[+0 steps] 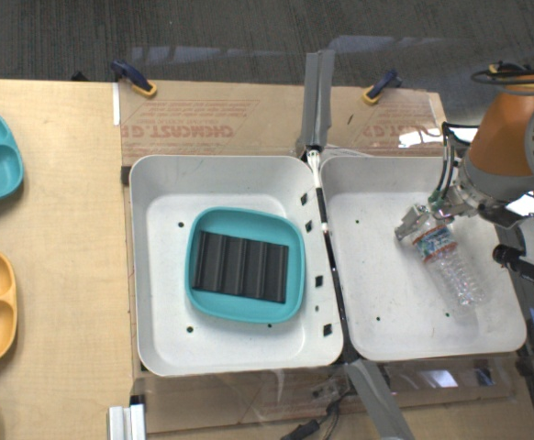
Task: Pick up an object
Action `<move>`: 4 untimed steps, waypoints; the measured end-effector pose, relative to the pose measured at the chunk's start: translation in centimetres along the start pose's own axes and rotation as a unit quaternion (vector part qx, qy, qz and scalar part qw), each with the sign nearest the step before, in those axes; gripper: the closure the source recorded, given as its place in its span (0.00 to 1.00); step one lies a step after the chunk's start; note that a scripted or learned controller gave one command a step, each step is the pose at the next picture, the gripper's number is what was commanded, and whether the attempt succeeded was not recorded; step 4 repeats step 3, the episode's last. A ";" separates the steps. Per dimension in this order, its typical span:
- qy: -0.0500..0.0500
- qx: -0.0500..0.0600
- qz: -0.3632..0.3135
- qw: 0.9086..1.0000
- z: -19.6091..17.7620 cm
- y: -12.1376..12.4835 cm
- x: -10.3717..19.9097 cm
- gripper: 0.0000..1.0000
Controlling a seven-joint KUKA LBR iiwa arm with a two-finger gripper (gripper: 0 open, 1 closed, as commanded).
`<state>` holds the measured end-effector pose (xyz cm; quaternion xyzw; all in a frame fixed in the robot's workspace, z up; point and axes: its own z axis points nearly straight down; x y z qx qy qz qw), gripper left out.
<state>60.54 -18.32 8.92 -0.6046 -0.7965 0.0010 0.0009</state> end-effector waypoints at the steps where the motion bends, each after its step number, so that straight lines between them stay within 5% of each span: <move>1: 0.001 0.001 0.001 1.000 -0.6 0.0 0.0 1.00; 2: 0.001 0.000 -0.085 0.996 0.1 0.1 -3.2 1.00; 3: 0.000 0.000 -0.083 0.997 -8.6 3.5 5.0 1.00; 4: 0.000 0.000 -0.083 0.997 -8.6 3.5 5.0 1.00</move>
